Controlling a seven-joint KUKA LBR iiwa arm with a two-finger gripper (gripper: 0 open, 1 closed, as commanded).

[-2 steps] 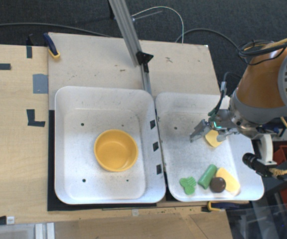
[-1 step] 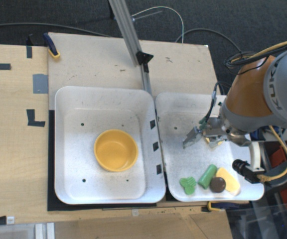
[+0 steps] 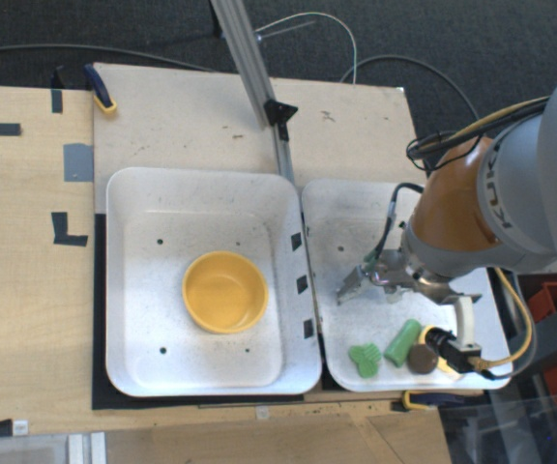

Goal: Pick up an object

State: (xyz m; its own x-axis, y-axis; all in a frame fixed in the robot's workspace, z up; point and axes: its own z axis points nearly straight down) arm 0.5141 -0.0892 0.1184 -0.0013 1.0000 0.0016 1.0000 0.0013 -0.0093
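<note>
Near rim, right bin [image 3: 337,370]: three small things lie in a row along the shallow white bin's lower edge.
Green lumpy piece [image 3: 365,358]: leftmost of the row, close to the rim.
Green cylinder [image 3: 403,342]: tilted, its top toward one o'clock, just beside the lumpy piece and touching or nearly touching the brown thing.
Small brown round object [image 3: 422,357]: at the cylinder's four o'clock, close beside a black and yellow fitting on the arm's cable.
Gripper [image 3: 353,287]: low over the right bin floor, at about eleven o'clock from the green cylinder; the metal fingers point toward nine o'clock.
Jaws: appear slightly apart, with nothing seen between them.
Objects versus jaws: all three lie apart from the fingertips, toward five o'clock of them.
Yellow plastic bowl [image 3: 224,291]: upright in the left white bin [image 3: 133,259], a little below its middle.
Arm: grey with an orange band [image 3: 453,211], entering from three o'clock.
Far side: a grey metal pole [image 3: 245,42] slants up toward twelve o'clock from the bins' shared edge.
</note>
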